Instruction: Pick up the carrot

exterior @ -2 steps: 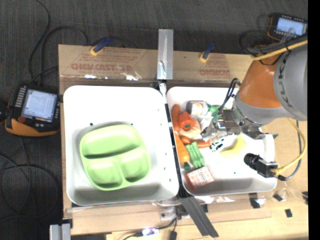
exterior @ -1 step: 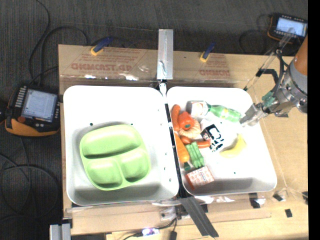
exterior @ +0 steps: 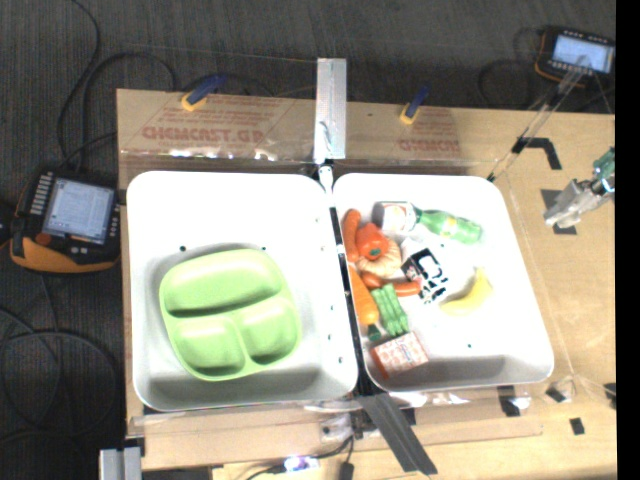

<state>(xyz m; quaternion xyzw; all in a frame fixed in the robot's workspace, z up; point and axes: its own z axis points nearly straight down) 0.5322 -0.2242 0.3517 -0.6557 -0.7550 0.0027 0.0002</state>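
The carrot (exterior: 362,300) lies in the right bin (exterior: 500,230), along its left wall, a long orange shape running toward the near edge. Its upper part is partly covered by a heap of red and orange toy food (exterior: 372,248), so where one ends and the other begins is hard to make out. Just beside its lower end lies a green ridged vegetable (exterior: 390,310), and below that a small red and white packet (exterior: 400,352). A green bottle (exterior: 440,224) lies across the far part of the bin, a black and white piece (exterior: 428,273) sits near the middle, and a yellow banana (exterior: 474,290) lies to the right of it. The left bin (exterior: 150,208) holds a green divided tray (exterior: 230,313). The pincer (exterior: 580,200) is at the right edge over the bare table (exterior: 575,298), well apart from the carrot; it is small and cut off, so I cannot tell whether it is open or closed.
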